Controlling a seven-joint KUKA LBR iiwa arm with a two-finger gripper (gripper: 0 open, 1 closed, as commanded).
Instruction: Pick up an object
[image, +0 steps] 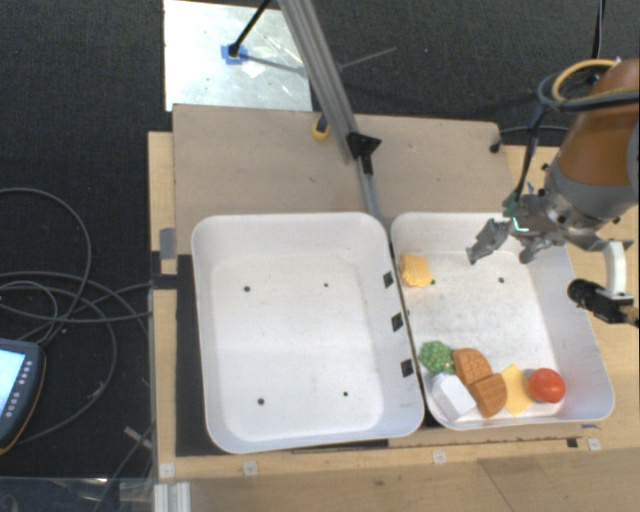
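Now, yellow piece (416, 270): alone at the right bin's (560, 300) 10 o'clock, near the divider.
Food cluster: broccoli (436, 355), bread pieces (480, 378), cheese wedge (516, 390), tomato (546, 385), at the bin's 6 o'clock.
End effector (510, 243): over the bin's 12 o'clock, fingers spread apart, nothing between them.
Left bin (300, 330): on the counter (250, 160).

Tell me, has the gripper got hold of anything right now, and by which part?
Nothing is held. The gripper hangs open over the back of the right bin, apart from the yellow piece and the food pile.
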